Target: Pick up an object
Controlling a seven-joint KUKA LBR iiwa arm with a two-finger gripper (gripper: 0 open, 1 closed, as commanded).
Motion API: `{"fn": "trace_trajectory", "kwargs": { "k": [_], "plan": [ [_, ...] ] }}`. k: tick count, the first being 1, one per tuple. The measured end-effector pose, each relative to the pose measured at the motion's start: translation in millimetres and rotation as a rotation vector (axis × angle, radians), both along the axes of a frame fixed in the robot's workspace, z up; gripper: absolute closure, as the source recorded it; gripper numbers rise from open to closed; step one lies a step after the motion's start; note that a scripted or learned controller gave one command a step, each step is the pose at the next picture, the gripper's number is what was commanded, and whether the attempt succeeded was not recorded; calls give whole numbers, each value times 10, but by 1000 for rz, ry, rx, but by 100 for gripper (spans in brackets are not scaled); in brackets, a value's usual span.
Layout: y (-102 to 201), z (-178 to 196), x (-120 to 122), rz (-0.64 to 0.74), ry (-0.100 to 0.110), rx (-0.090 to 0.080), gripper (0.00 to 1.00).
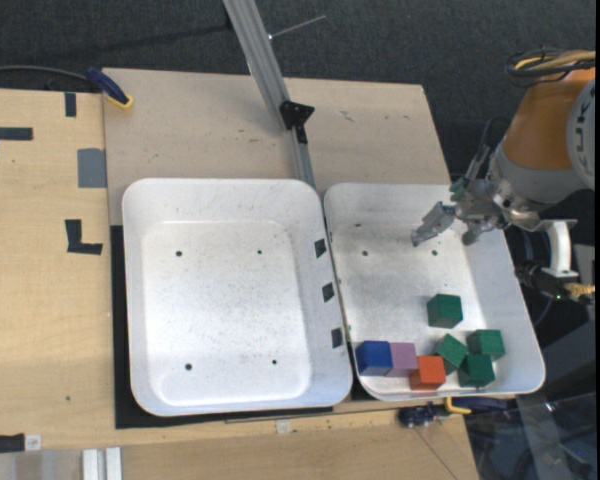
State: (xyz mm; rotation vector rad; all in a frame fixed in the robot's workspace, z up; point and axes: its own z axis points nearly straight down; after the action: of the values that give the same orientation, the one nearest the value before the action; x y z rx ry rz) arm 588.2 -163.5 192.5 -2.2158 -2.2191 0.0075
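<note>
The orange cube (430, 370) sits at the right bin's (380, 208) near edge, among one blue (374, 356), one lilac (403, 356) and four green cubes (444, 310). My gripper (448, 224) hangs over that bin's far end, fingers spread, holding nothing.

Blocks (442, 353) clustered in right bin's (380, 208) near corner, left bin (150, 208) beside it

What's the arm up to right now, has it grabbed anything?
Gripper open, holding nothing, over right bin. Blocks clustered at bin's near end; lone green block closest. Nothing in the way.
</note>
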Motion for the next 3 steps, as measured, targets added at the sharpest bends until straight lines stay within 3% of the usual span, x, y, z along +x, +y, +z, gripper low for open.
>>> {"fn": "trace_trajectory", "kwargs": {
  "k": [2, 3],
  "plan": [
    [5, -1037, 68, 0, -2, 0, 0],
    [12, -911, 81, 1, -5, 0, 100]
  ]
}}
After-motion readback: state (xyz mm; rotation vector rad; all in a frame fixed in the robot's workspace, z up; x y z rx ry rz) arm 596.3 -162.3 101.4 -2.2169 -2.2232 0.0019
